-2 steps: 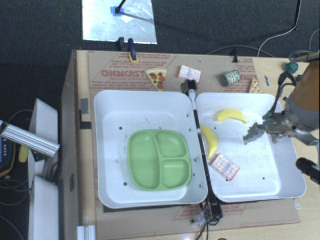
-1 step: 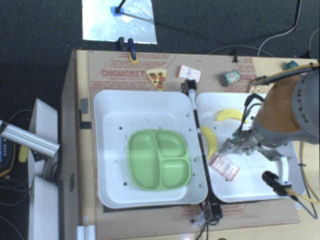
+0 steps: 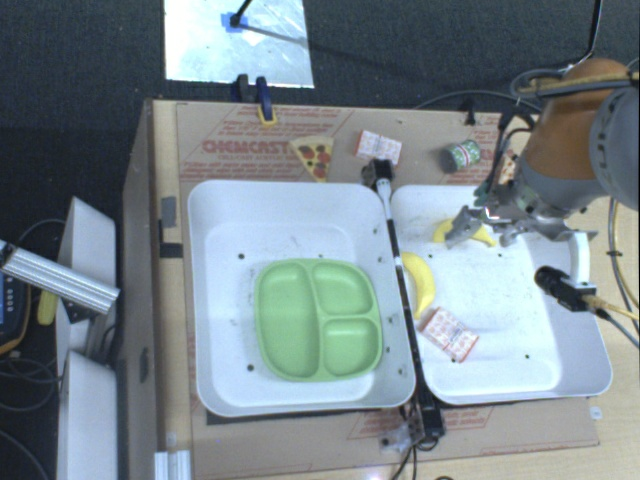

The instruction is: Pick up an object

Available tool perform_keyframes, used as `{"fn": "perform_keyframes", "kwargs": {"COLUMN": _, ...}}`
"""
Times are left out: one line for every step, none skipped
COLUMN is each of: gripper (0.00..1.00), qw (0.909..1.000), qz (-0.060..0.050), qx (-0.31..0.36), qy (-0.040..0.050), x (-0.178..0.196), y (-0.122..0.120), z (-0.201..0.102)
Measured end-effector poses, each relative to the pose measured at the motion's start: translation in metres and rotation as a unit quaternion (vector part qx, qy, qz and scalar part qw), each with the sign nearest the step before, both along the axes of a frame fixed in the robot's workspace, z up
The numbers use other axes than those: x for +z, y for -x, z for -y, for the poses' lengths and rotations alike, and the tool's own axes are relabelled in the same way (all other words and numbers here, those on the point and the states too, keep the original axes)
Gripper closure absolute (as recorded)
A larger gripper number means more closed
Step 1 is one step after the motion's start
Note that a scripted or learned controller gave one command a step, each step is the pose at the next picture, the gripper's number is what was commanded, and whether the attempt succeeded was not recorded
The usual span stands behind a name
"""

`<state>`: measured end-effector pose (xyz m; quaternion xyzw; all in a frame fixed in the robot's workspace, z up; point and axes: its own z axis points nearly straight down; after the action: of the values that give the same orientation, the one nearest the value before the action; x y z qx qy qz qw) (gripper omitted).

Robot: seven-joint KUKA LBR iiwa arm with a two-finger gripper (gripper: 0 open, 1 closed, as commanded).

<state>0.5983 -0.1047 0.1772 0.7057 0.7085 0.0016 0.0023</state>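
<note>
My gripper (image 3: 487, 226) hangs low over the far part of the right bin (image 3: 520, 368), its fingers spread open. A small yellow banana-like piece (image 3: 447, 233) lies on the bin floor right beneath it, sticking out to the left of the left finger (image 3: 463, 225). A larger yellow banana (image 3: 421, 280) lies against the right bin's left wall. A red-and-white packet (image 3: 449, 333) rests just below that banana. A green divided plate (image 3: 320, 318) sits in the left bin (image 3: 230, 228).
On the cardboard behind the bins lie a toy pizza slice (image 3: 314, 157), a red-and-white packet (image 3: 379, 147) and a small green can (image 3: 462, 154). The divider between the bins (image 3: 398, 278) runs close to the large banana.
</note>
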Motion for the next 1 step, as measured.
{"fn": "perform_keyframes", "kwargs": {"gripper": 0.0, "qw": 1.0, "qz": -0.003, "qx": 0.0, "qy": -0.0006, "x": -0.0657, "y": -0.0404, "z": -0.0193}}
